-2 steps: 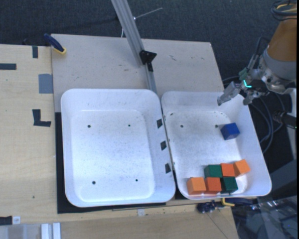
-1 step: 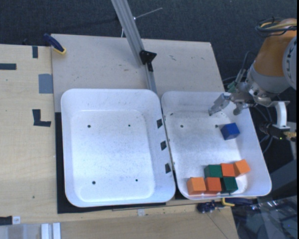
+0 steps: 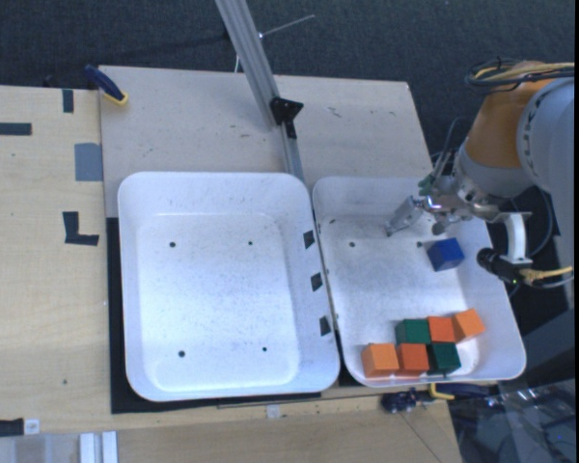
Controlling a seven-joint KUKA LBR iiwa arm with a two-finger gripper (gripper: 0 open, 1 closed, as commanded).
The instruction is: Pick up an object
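Dark carpet is surrounding your pale wooden tabletop (image 3: 203, 123), which is carrying strips of grey and dark tape at its left and a slanted metal rail running down toward the gap between the bins. You are looking first at the left bin (image 3: 135, 287), lying bare apart from specks and a few small holes. Moving right, you are finding every candidate in the right bin (image 3: 352, 287): a cluster of orange and green blocks (image 3: 425, 343) is crowding the bin's near corner, packed side by side and touching, which is probably leaving little room for fingers to slip between them. The blue block (image 3: 446, 254) is lying by itself further up, well apart from that cluster, so it is looking like the easier pick. Your pincer (image 3: 412, 212) is hanging over the bin's upper part, just beside and above the blue block, tilted toward the left; its fingers are reading as spread and are gripping nothing.
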